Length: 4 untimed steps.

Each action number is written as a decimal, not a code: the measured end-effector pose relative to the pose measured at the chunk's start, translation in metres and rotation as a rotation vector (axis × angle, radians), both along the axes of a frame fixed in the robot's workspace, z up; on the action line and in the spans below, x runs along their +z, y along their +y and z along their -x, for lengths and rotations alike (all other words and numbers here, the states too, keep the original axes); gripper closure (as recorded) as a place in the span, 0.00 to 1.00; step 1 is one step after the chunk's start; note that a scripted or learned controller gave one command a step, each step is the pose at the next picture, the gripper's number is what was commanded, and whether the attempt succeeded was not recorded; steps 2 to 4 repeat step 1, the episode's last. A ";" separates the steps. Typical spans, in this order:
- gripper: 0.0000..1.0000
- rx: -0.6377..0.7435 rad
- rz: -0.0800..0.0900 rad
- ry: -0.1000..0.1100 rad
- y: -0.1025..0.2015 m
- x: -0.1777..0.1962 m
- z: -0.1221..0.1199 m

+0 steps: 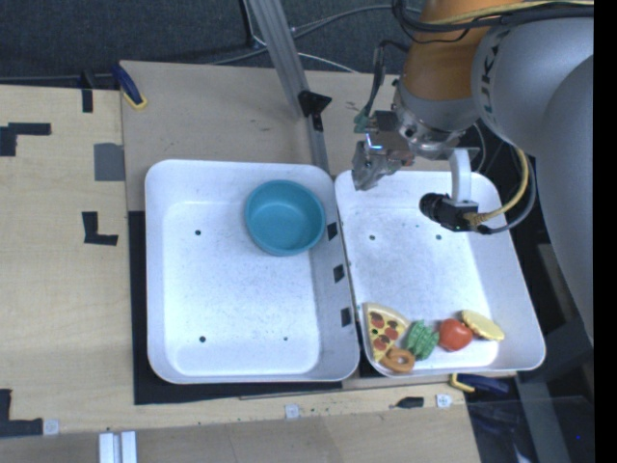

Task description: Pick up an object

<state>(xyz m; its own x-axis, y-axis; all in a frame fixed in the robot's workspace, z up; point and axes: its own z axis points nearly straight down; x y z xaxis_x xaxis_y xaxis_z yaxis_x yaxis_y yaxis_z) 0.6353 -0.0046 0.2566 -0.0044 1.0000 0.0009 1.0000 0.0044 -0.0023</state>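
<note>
One blue bowl (283,217), four toy foods (429,336)

arm: we see grey links reaching in from the right, orange band at the top
wrist: bent downward, cables looping beside it
gripper (369,170): pointing down, nothing visibly between its tips
finger gap: probably narrow, too blurred to tell

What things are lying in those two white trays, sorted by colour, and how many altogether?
Blue: 1, the bowl in the left bin
Red: 1, the tomato
Green: 1, the leafy vegetable
Yellow: 1, the yellow piece
Mixed colours: 1, the pizza slice
Orange-brown: 1, the ring
Total: 6, five of them in the right bin
</note>
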 end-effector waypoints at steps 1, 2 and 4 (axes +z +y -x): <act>1.00 0.000 0.000 0.000 0.050 -0.024 0.008; 1.00 0.000 0.000 0.000 0.050 -0.024 0.008; 1.00 0.000 0.000 0.000 0.050 -0.024 0.008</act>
